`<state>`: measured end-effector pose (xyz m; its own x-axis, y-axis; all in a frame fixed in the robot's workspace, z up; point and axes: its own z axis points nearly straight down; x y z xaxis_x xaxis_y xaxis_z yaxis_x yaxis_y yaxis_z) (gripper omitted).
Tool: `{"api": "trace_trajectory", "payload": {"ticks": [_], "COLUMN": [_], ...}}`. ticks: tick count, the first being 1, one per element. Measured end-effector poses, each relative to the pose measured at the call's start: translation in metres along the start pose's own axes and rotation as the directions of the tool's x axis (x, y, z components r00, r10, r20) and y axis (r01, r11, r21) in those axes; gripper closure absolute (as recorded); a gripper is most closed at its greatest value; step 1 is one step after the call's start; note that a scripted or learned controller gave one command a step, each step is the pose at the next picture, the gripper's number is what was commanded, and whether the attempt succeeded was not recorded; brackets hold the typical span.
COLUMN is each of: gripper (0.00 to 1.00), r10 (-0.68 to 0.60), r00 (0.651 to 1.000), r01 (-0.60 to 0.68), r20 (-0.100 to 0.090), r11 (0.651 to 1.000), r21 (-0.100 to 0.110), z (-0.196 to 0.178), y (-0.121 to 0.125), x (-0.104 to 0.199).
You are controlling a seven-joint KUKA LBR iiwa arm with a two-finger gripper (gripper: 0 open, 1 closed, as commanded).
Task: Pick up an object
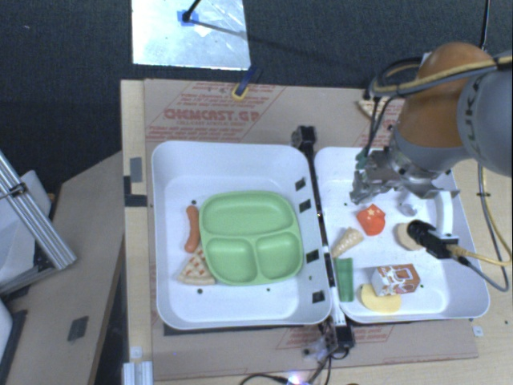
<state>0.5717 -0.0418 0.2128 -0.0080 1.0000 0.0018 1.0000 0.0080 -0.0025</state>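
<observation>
I count two white bins: my left bin point(168, 215) and my right bin point(465, 295). In the left: one green divided plate point(250, 237), one toy sausage point(192, 227), one waffle wedge point(195, 269). In the right: one red piece point(371, 220), one cone-shaped piece point(347, 241), one green stick point(344, 279), one small carton point(396, 279), one yellow piece point(379, 300).

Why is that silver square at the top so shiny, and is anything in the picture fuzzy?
In the camera view, the silver sheet reflects light, so it glares bright and patchy. The white bins are evenly lit, with soft shadows under the green tray. The toys look sharp; the pincer is a dark, cluttered shape, hard to read against the arm above it.
</observation>
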Motion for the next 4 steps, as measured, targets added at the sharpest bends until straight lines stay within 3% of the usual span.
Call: {"api": "trace_trajectory", "payload": {"ticks": [1, 2, 3, 4], "gripper": [1.0, 1.0, 1.0, 1.0], "r10": [-0.001, 0.001, 0.001, 0.007], "r00": [1.0, 1.0, 1.0, 1.0], "r01": [0.001, -0.001, -0.001, -0.007], "r20": [-0.001, 0.0, 0.001, 0.002], "r11": [1.0, 1.0, 1.0, 1.0], "r21": [-0.002, -0.001, -0.006, -0.003], "z": [-0.017, -0.001, -0.022, -0.012], "y": [-0.025, -0.041, -0.04, -0.051], "x": [0.039, 0.061, 0.066, 0.061]}}
